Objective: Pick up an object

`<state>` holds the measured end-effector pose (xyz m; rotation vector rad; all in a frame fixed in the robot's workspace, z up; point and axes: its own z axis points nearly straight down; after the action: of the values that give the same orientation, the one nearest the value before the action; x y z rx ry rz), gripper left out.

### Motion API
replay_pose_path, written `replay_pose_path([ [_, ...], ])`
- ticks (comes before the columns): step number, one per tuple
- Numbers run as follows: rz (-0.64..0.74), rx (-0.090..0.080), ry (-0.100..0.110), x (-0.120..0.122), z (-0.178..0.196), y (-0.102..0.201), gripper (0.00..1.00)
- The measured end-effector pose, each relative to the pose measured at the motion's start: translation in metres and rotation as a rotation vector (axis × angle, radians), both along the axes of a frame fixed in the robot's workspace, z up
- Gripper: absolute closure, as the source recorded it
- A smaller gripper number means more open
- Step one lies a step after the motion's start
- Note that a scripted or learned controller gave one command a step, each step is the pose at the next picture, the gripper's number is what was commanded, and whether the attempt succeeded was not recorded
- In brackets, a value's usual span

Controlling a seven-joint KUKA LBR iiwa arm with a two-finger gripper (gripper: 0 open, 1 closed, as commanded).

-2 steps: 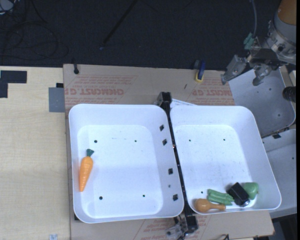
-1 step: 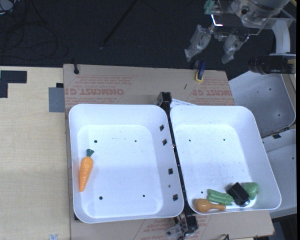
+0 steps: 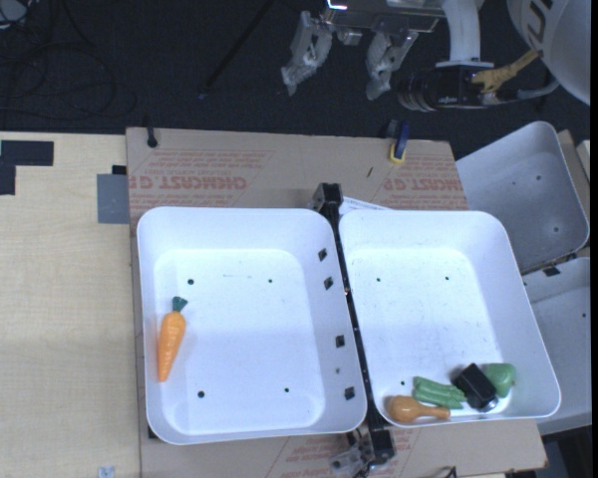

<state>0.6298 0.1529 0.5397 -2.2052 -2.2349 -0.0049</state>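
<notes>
Camera view, overhead slant. Gripper at 12 o'clock beyond bins, fingers spread wide, nothing between them. Carrot in left bin, 9 o'clock wall, long axis running 12–6, lying toward 7 o'clock from gripper. Right bin, 5 o'clock corner: green pod, black block, orange gourd, touching cluster, lying toward 5 o'clock from gripper. All well apart from gripper.
</notes>
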Motion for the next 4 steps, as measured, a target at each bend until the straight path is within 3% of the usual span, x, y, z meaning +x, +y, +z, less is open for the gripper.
replay_pose_path([
  [1,-0.021,-0.006,0.005,0.015,-0.003,-0.096,0.00],
  [2,-0.004,-0.002,0.005,0.013,-0.003,0.007,0.00],
  [3,-0.024,-0.007,0.006,0.014,-0.002,-0.107,0.00],
  [4,-0.011,-0.005,0.009,0.014,0.007,-0.100,1.00],
])
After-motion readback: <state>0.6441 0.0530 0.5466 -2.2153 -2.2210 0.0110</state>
